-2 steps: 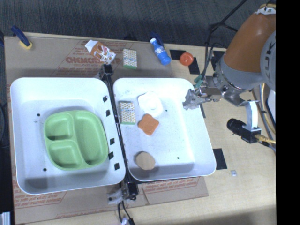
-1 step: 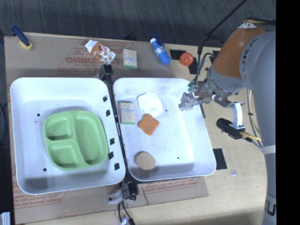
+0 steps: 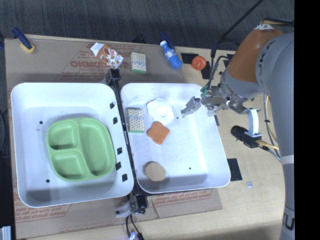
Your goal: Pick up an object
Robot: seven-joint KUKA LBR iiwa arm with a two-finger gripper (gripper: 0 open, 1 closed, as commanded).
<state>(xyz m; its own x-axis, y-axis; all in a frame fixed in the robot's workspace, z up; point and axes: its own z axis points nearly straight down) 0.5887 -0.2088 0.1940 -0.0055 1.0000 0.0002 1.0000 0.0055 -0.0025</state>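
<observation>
Bins: left bin (image 3: 22, 134) holds a green tray (image 3: 80, 148), right bin (image 3: 210, 154) an orange block (image 3: 158, 132); hand (image 3: 192, 105) state unclear.

A tan bench top (image 3: 250, 204) lined with printed cardboard (image 3: 65, 59) stands on dark carpeted floor (image 3: 125, 9).

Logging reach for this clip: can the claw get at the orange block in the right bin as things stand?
Probably yes. The claw hangs over the right bin, and the orange block lies open on top, though the white piece sits close beside it.
</observation>
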